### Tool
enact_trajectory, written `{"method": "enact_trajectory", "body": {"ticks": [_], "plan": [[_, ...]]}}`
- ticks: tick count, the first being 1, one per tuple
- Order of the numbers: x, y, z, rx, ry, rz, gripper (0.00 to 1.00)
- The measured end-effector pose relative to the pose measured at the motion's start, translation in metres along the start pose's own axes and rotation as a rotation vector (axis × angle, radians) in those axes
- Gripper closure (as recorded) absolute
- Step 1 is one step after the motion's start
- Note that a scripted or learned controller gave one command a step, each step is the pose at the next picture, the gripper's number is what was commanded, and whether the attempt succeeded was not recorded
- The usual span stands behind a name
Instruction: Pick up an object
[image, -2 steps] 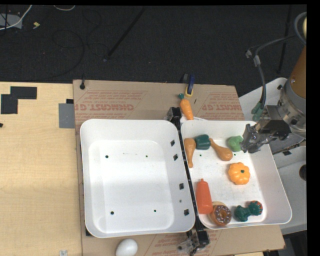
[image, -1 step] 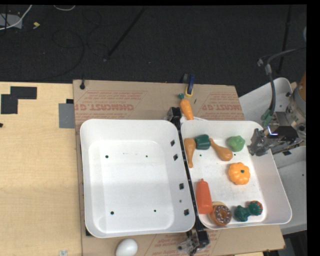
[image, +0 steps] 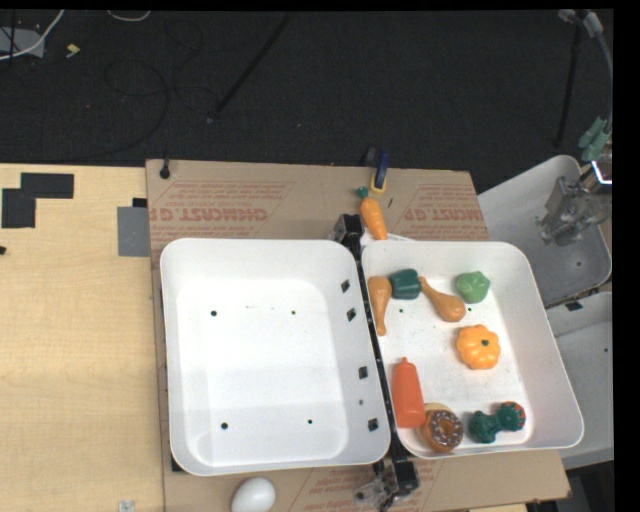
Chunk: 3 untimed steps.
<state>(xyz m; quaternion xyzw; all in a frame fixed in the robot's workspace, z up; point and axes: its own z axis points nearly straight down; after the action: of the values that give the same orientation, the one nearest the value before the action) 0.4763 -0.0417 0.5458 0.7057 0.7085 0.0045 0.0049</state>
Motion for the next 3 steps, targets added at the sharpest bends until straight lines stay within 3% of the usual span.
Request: {"method": "enact_trajectory", "body": {"ticks": [1, 2, 3], "plan": [[-0.05, 0.033, 0.103, 0.026, -0.001, 0.008, 1.0], [-0.025, -0.002, 0.008, 0.006, 0.0, 0.001, 1.0], [-0.053, 0.002, 0.098, 0.024, 0.0, 0.006, 1.0]]}}
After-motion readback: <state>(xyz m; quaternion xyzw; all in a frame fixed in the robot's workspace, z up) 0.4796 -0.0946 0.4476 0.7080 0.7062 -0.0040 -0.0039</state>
